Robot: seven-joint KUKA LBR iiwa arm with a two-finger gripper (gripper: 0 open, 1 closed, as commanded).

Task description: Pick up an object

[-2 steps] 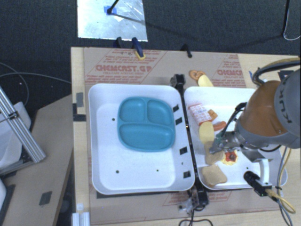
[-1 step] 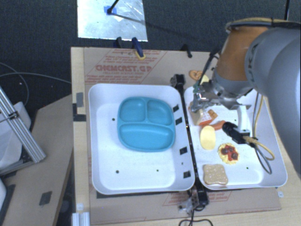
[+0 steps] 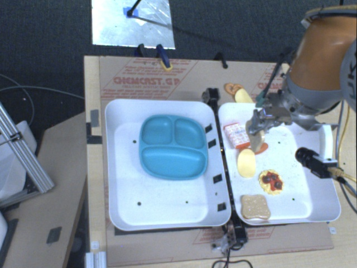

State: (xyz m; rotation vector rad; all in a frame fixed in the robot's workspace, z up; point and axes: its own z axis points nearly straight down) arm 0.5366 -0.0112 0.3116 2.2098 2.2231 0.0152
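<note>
In the right bin (image 3: 321,208), the pale yellow egg-shaped toy (image 3: 246,163) stands just below and left of the gripper (image 3: 257,140). The gripper hangs over a red slice (image 3: 245,146); whether it pinches anything, I cannot tell.

Quick count from my side: two white bins (image 3: 120,166), one blue divided plate (image 3: 172,148) in the left one. In the right bin I've got about six toy foods, including one bread slice (image 3: 255,206) and one little pizza (image 3: 271,181).
</note>
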